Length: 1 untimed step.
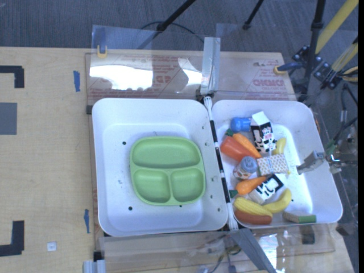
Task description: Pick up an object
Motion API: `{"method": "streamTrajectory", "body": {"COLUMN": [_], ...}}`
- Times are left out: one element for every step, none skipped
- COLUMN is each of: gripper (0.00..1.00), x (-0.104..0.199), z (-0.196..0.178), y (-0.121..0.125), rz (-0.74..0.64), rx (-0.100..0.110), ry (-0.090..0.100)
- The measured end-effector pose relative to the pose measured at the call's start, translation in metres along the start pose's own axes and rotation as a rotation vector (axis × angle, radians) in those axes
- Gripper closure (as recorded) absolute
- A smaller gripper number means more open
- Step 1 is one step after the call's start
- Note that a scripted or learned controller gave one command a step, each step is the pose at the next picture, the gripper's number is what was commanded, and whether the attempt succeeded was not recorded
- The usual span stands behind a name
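Landmark: the green tray (167, 169), three compartments, lying flat in the middle of the left bin (108, 129). Bare white floor runs all round the tray, widest on its far side and its left; the near rim of the bin sits just beyond the tray's near edge.

Near, right of the tray, across the divider between the bins: a red and yellow fruit piece (252, 213) against the near rim of the right bin (324, 198), touching a banana (280, 201). Further right of these, a small brown and green piece (300, 216) close to the rim. Just behind, a black and white box (267, 189) leans on a small carrot (251, 184).

Middle, right of the tray: a grey and blue bottle (248, 166), a checkered cracker packet (273, 164), a large carrot (239, 145) pointing toward the divider. All crowd the tray side of this bin, touching or nearly so.

Far right of the tray: a cow-print milk carton (262, 132), a blue piece (240, 123), a pale yellow piece (280, 147) beside the carton.

Open room: the right bin's floor on the side away from the tray, and its far right corner.

Gripper (310, 162): low over that open strip, near the bin's right wall, well apart from the packet. Nothing seen between its fingers; whether open or closed cannot be told.
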<state>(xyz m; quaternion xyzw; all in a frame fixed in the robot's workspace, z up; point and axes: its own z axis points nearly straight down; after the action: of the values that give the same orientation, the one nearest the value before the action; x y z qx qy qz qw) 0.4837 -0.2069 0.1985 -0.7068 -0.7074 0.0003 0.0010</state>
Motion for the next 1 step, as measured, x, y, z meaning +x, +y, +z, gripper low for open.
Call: {"method": "streamTrajectory", "body": {"gripper": [0.00], "x": [0.0483], "z": [0.0695], "y": [-0.0036], "rz": [0.232], "rx": [-0.002], "ry": [0.000]}}
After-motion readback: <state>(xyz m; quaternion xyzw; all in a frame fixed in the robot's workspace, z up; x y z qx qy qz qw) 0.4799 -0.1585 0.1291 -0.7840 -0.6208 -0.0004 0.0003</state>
